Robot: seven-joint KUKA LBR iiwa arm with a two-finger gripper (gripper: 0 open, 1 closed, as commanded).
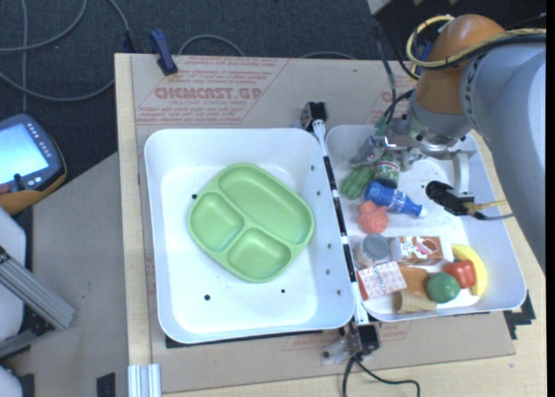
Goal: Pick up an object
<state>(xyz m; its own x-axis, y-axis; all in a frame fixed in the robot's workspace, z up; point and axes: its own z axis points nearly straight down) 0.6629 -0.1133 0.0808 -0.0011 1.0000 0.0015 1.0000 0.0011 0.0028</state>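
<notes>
Dark grey carpeted floor (243,5) with loose grey cables (52,5) surrounds a pale brown bench (217,92) printed with red lettering. On it stand two shallow white plastic bins side by side.

From the right, the grey arm with its orange band (464,40) reaches over the far end of the right-hand bin (503,274), and the pincer (388,148) hangs low there, among the things at that end. Whether it is open or closed cannot be told from this angle, and nothing can be seen gripped in it.

Just beside the pincer, on its near-left side, lies a long green plastic toy vegetable (356,182). Just nearer than the pincer lies a blue plastic bottle (388,197) on its side, and touching it on the near side is a small orange-red ball (374,218). Farther toward the near end are a round grey lid-like piece (377,249), a red-and-white carton (381,280), a yellow toy banana (473,261), a red toy pepper (462,274) and a round green toy fruit (442,288), crowded together.

Well to the pincer's left, the left-hand bin (173,300) holds a light green three-compartment plastic plate (251,220), lying flat near its middle.
</notes>
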